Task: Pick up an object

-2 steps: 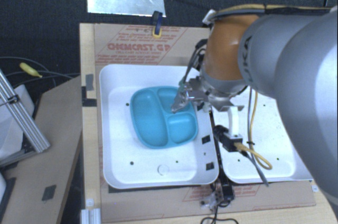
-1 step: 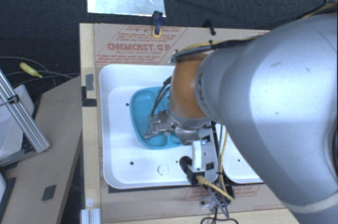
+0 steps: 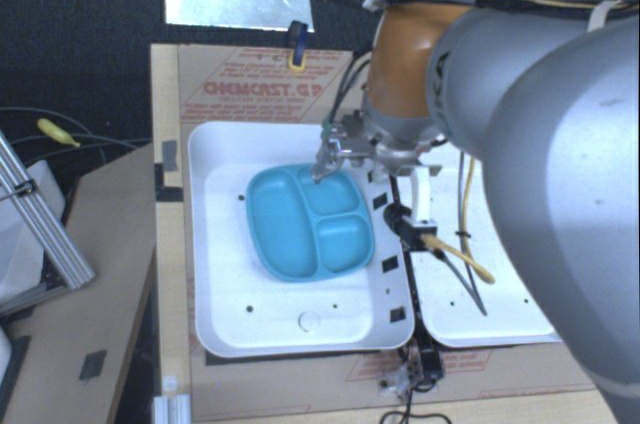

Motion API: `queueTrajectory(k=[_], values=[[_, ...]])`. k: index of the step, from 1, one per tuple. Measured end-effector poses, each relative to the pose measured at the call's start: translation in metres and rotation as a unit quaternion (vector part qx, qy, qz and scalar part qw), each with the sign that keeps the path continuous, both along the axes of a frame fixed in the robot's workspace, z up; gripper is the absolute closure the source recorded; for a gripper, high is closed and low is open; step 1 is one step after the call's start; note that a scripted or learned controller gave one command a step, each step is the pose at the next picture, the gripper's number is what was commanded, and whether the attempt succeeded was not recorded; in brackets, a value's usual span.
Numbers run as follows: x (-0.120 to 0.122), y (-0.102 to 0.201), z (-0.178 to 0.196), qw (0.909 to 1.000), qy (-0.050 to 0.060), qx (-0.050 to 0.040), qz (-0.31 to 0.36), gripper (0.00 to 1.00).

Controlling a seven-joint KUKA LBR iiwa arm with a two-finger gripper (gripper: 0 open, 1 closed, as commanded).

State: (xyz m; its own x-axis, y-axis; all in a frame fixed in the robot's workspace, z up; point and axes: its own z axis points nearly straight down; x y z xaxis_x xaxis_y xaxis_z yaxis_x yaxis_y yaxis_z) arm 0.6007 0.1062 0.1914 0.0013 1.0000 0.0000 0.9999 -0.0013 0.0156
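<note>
- The light-blue plastic divided plate (image 3: 308, 222) is lying flat in the left shallow white bin (image 3: 225, 312), near the bin's middle.
- The grey arm with the orange band (image 3: 405, 62) is reaching in from the right.
- The metal two-finger gripper (image 3: 328, 164) is sitting at the plate's far rim; whether it is gripping the rim cannot be told.
- The right white bin (image 3: 505, 317) is lying beside the left one.

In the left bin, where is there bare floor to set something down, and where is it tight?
Bare floor in the left bin: the strip along its left wall beside the blue tray, and the band between the tray and the bin's near wall. It is tight at the tray's far right corner, where the gripper comes down, and along the divider.
</note>
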Motion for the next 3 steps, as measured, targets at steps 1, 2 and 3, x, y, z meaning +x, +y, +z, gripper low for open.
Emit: queueTrajectory(k=[1, 2, 3], values=[[-0.046, 0.025, 0.111, 1.0000, 0.002, 0.0026, 0.005, 0.00], [-0.116, 0.012, 0.233, 1.0000, 0.001, 0.0031, 0.004, 0.00], [-0.113, 0.013, 0.236, 1.0000, 0.004, 0.0010, 0.006, 1.00]])
